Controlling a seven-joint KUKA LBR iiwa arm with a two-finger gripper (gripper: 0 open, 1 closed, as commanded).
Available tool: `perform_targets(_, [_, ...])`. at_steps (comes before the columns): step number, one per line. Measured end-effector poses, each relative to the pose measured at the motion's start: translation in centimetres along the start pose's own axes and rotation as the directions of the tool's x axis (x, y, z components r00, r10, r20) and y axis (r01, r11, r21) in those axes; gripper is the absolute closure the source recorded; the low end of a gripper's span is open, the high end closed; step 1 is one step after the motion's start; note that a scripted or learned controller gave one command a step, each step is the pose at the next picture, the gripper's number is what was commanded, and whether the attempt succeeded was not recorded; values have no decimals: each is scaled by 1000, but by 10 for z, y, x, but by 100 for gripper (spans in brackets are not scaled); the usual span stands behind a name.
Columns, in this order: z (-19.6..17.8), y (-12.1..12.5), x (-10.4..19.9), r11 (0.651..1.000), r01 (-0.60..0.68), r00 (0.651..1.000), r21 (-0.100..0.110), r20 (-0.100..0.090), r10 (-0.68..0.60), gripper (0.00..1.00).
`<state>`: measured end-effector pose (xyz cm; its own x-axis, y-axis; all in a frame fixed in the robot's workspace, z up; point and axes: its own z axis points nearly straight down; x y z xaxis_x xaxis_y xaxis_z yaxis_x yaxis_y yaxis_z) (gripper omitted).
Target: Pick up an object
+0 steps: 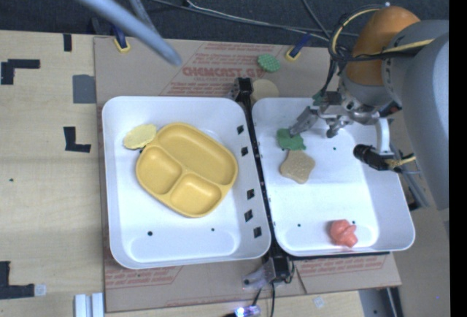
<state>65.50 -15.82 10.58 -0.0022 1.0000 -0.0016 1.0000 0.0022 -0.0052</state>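
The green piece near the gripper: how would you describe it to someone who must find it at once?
Look in the right bin, at its upper left part. The green piece lies there, just above the tan piece, at the gripper. It alone in that bin is green.

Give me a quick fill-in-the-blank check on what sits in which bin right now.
1. The yellow three-compartment plastic plate lies in the ____ white bin.
2. The small green flat piece and the tan cookie-shaped piece lie in the right white bin, the green one ____ the tan one in the view.
3. The pink lumpy object sits near that bin's ____ edge.

Missing words: left; above; bottom
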Motion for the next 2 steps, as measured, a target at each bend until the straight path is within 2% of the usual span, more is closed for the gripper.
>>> perform_targets(1, [-13,1,1,1000,2,1000,-4,0,-2,100])
perform_targets(2, [-75,9,2,1000,0,1000,-11,-1,0,100])
